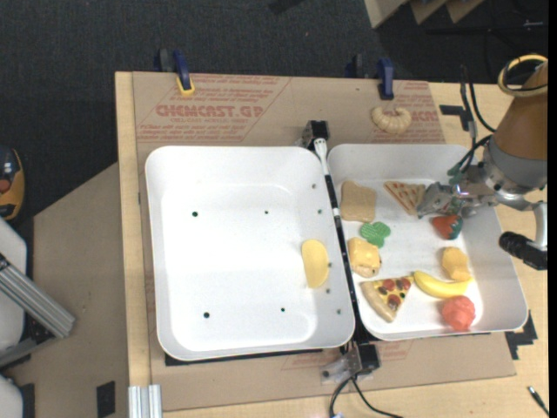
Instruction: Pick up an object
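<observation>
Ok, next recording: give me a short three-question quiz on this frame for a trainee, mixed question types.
1. True or false: the yellow oval piece lies in the left bin.
2. Multiple choice: what lies directly beside the pizza slice in the right bin? A) banana B) blue cup C) spoon
3. Fill in: the gripper hovers over a small ____ fruit with a green top.

Key: 1 true; 2 A; 3 red.

The counter (218, 111) is brown board with red print. Two white bins lie on it: the left bin (174, 233) and, touching it, the right bin (505, 299). A pale ring (391, 117) lies just behind the right bin.
</observation>
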Tool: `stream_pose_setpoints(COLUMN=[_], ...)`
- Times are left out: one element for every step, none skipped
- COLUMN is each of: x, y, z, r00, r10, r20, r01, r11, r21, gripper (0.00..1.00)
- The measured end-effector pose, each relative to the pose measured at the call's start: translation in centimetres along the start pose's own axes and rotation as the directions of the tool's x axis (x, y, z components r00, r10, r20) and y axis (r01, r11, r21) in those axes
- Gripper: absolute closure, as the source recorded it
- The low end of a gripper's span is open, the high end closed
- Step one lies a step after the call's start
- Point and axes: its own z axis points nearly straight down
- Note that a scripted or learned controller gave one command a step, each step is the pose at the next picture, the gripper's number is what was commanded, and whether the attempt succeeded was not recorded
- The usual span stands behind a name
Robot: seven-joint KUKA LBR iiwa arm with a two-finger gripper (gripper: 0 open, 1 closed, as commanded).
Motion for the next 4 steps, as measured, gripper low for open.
stream_pose_setpoints(x=[-0.1, 2.7, -1.3, 2.6], y=[0.2, -4.4, -9.1, 0.4], z=[-1.0, 3.9, 3.8, -18.2], r00=[1.000, 1.000, 1.000, 1.000], r10=[-0.001, 0.000, 0.001, -0.008], r20=[0.004, -0.001, 0.000, 0.009], r01=[0.002, 0.000, -0.001, 0.009], r11=[1.000, 1.000, 1.000, 1.000], r21=[-0.005, 0.004, 0.000, -0.026], gripper=[1.00, 1.00, 1.00, 1.00])
